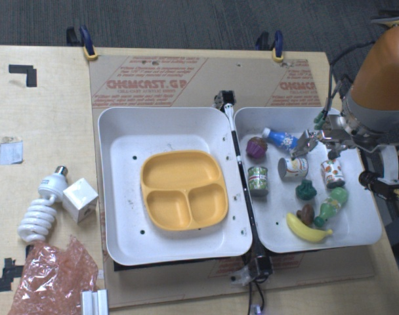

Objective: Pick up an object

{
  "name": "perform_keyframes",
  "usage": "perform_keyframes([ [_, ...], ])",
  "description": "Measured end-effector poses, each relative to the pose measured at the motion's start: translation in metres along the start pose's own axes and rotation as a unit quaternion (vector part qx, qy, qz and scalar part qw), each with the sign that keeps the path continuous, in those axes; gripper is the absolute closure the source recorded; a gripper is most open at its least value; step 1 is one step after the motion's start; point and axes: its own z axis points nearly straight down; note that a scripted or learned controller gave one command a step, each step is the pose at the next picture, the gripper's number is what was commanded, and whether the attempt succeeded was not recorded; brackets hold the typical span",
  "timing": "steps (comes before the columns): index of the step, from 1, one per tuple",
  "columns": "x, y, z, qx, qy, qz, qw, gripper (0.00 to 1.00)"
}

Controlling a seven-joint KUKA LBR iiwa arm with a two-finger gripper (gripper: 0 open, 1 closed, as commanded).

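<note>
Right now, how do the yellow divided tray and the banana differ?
The yellow divided tray lies in the left bin; the banana lies in the right bin. The tray is far larger, with three compartments; the banana is a small curved piece. The tray lies alone; the banana sits among other small items. Both are yellow.

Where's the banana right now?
The banana lies at the near edge of the right bin, just below a brown object and the green bottle.

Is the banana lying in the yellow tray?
No, the banana lies in the right bin; the yellow tray sits in the left bin.
</note>
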Motion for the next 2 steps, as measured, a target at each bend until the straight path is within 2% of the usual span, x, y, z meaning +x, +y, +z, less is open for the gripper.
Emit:
perform_keyframes([
  [1, 0.013, 0.022, 0.105, -0.009, -0.003, 0.001, 1.0000, 0.00],
  [2, 0.012, -0.018, 0.123, -0.002, -0.002, 0.002, 1.0000, 0.00],
])
